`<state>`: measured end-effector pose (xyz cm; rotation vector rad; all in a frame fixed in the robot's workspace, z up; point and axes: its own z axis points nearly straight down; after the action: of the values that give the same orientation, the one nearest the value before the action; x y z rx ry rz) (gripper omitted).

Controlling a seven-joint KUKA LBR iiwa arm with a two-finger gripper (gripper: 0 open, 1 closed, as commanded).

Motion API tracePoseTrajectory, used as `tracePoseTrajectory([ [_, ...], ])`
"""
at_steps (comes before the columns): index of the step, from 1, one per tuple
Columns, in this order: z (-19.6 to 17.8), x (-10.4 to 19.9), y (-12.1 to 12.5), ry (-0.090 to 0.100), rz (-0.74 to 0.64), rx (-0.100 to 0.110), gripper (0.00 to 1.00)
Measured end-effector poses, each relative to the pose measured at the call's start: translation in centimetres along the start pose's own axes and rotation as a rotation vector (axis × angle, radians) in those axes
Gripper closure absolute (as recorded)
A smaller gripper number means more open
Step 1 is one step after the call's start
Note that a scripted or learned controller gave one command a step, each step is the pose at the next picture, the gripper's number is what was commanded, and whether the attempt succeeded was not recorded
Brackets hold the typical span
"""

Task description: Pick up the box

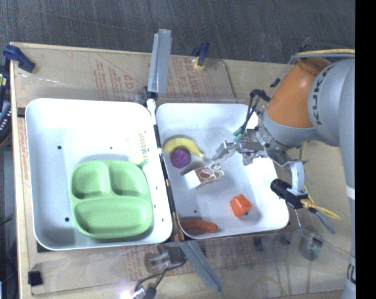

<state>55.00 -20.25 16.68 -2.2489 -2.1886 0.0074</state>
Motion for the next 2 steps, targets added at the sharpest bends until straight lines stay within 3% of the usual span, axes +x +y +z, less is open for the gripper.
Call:
tracePoseTrajectory([
  [1, 5.1, -0.7, 0.9, -0.006, -0.024, -0.026, 0.0],
  [2, 7.4, 2.5, 1.2, -0.001, -0.046, -0.004, 0.0],
])
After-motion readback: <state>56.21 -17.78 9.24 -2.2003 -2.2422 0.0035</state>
